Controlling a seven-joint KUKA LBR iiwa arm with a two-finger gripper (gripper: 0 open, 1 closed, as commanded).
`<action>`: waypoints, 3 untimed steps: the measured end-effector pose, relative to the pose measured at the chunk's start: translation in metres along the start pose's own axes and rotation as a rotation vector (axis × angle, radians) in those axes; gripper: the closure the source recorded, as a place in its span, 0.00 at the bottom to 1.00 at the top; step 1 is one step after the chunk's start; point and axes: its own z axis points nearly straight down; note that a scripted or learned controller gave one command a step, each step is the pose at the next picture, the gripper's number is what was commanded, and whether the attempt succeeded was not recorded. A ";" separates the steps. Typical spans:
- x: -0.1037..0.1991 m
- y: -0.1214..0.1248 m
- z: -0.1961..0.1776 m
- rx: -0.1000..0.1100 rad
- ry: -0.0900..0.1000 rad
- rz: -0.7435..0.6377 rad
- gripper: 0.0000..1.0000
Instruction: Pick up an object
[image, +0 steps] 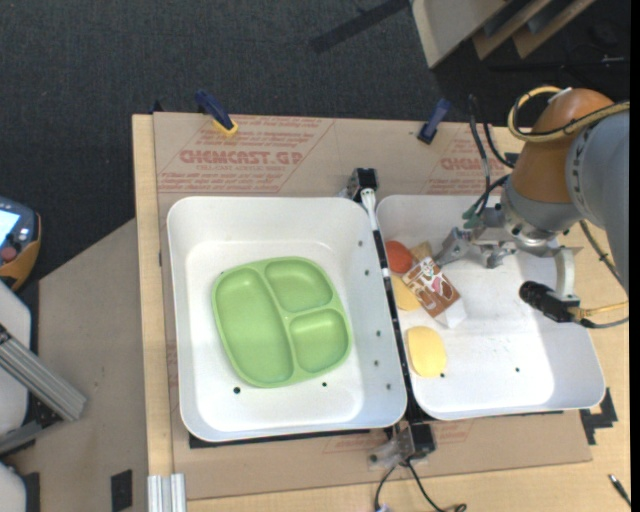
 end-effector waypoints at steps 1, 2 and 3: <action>0.059 0.036 -0.001 -0.009 -0.005 -0.006 0.00; 0.149 -0.032 -0.107 -0.011 0.001 -0.006 0.00; 0.246 -0.089 -0.099 0.003 0.003 -0.010 0.00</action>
